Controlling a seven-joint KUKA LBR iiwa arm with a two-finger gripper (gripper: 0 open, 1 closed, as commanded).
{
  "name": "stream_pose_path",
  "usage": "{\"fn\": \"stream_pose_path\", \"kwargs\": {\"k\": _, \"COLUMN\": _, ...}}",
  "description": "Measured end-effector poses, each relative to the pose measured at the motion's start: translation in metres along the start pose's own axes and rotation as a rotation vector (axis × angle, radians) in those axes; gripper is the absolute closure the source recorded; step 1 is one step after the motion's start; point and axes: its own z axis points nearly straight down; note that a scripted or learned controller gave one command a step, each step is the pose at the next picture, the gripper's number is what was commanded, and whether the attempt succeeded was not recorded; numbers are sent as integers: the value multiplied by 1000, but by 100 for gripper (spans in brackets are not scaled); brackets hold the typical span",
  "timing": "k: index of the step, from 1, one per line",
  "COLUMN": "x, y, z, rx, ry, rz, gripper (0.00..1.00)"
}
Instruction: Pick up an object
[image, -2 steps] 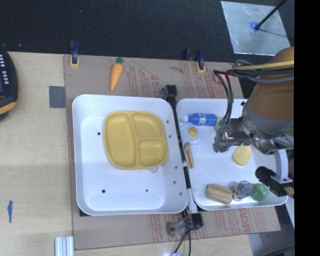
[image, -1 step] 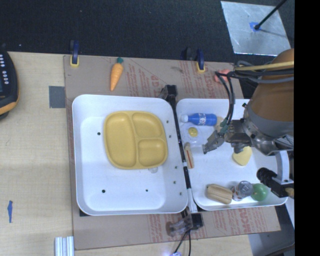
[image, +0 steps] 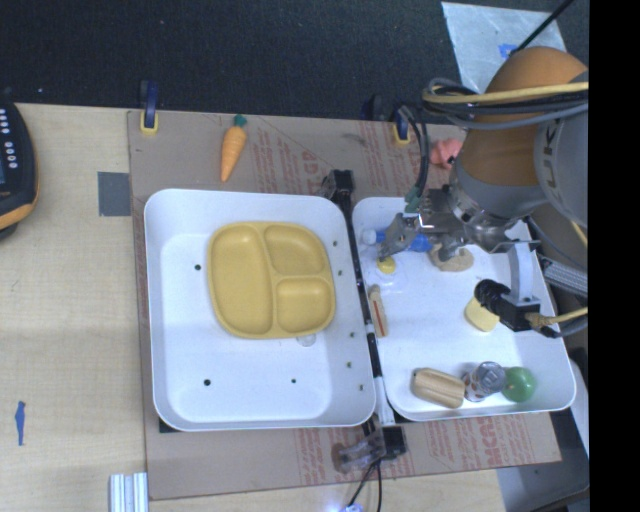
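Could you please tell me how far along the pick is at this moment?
Done: the arm has reached into the right bin, gripper low near its back-left corner by a blue piece. In hand: nothing visibly held. Left: grasping and lifting; block and green ball lie untouched.

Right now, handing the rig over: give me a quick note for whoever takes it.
Gripper: low over the right bin's upper left corner, among small blue and yellow items; grasp unclear.
Right bin also holds a wooden block, green ball, metal piece and yellow piece.
Left bin: yellow divided plate.
Toy carrot lies outside the bins.
Done: nothing visibly lifted.
Left: grasp and lift one object.
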Motion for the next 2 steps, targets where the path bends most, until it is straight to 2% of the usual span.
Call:
{"fn": "stream_pose_path", "kwargs": {"k": 1, "x": -82, "y": 71, "z": 17, "rx": -3, "ry": -4, "rz": 8, "gripper": 0}}
{"fn": "stream_pose_path", "kwargs": {"k": 2, "x": -52, "y": 44, "z": 50, "rx": 8, "ry": 2, "rz": 0, "gripper": 0}}
